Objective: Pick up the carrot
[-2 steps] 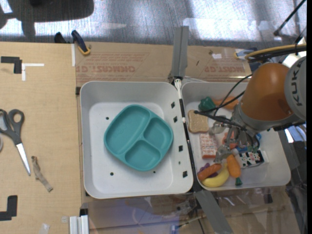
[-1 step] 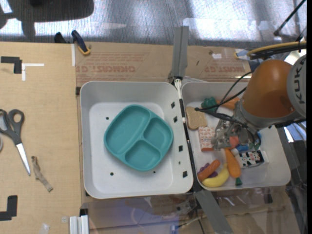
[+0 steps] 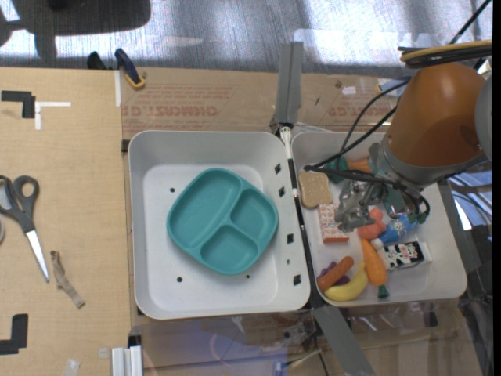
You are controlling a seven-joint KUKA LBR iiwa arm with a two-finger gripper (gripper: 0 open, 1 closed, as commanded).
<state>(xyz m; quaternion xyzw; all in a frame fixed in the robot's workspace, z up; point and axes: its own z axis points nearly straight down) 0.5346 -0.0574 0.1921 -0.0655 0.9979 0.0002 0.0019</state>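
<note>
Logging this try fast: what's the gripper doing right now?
Gripper: low in the right bin, above the carrot; grip cannot be told.

light: bright, even | shadows: soft, striped across the floor (image 3: 235,14) at top | focus: sharp, mild grain

Arm (image 3: 438,116) reaches in from the right; tool (image 3: 356,210) apparently points down.

Little can be read. The brown cardboard sheet (image 3: 205,100), lying behind the bins up and to the left of the gripper (image 3: 358,207), bears faint red lettering that appears upside down or mirrored and cannot be made out. The small carton (image 3: 329,224) just left of the gripper carries print too small to read.
</note>
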